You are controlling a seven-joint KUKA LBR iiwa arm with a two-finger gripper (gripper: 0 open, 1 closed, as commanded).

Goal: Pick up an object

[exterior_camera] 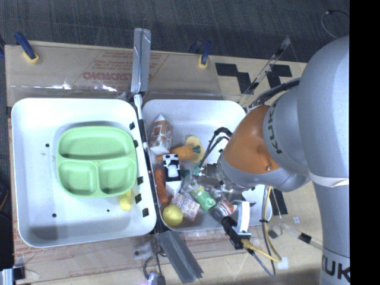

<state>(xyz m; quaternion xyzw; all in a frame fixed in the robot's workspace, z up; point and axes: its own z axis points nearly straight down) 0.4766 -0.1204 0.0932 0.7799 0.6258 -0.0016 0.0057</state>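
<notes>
Claw (200, 181) low in the right bin (196, 108), over a heap of small things; finger state impossible to tell, hidden under the wrist; green bottle (205, 199) just beneath, touching a crumpled packet (187, 205); yellow lemon (173, 215) a little beyond, toward the near rim; orange carrot (161, 184) beside; brown carton (160, 133) farther up; green divided tray (97, 159) well apart in the left bin (29, 159).

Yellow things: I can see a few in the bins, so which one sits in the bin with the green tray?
The small yellow piece beside the green divided tray, in the left bin. The yellow lemon-like ball and the yellow-tipped toy lie in the right bin.
</notes>
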